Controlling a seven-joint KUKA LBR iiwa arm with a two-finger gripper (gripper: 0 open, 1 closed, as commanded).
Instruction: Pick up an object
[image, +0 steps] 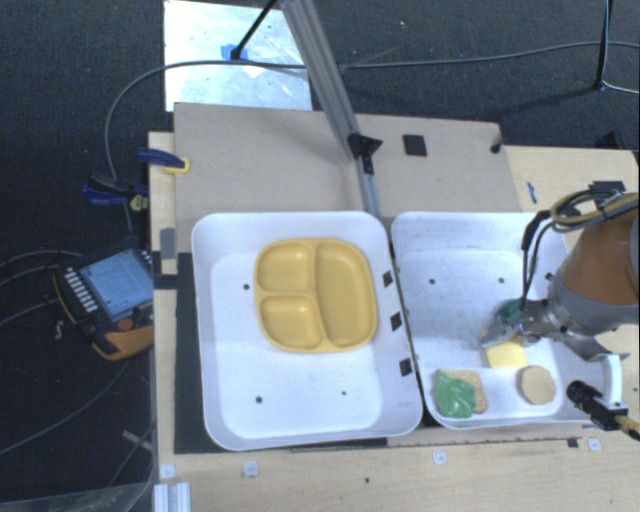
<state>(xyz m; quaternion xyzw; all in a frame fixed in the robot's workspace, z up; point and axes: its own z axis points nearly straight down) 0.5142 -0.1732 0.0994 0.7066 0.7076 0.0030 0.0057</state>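
Two white bins sit side by side, with toy food in the right one.

In the right bin, along the near edge, lie a green leafy piece on a tan slice at about 6 o'clock and a round tan cookie at about 5 o'clock. Just behind them sits a yellow block. The gripper hangs right above the block at about 4 o'clock; I cannot tell how it is set. The left bin holds a yellow plate with three parts, near the far side. No writing can be read.
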